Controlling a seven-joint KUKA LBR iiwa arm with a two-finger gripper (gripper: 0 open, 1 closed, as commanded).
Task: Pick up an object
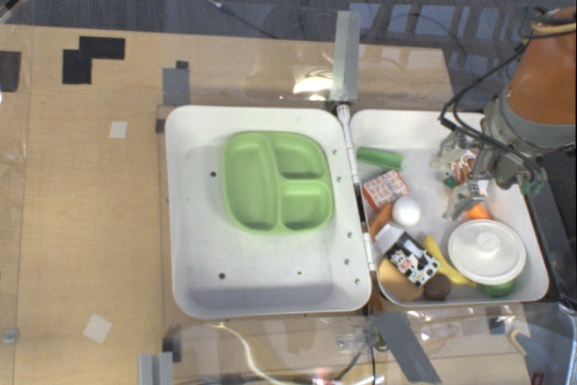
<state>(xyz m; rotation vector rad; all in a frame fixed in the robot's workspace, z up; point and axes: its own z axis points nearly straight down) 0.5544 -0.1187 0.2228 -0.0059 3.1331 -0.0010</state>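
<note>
My gripper (464,194) hangs low over the upper right part of the right bin (424,126), under the grey wrist and orange band. Just below it an orange piece (479,213) lies against a round white bowl (487,250). To its left lie a white egg (407,212), a small red and white box (385,187) and a green cylinder (379,157). Nothing can be seen held in the gripper.
The left bin (194,284) holds a green divided plate (276,181). At the right bin's front lie a black and white spotted toy (415,261), a banana (445,264), a brown ball (437,287) and a tan round item (398,284). A metal post (345,54) stands behind the bins.
</note>
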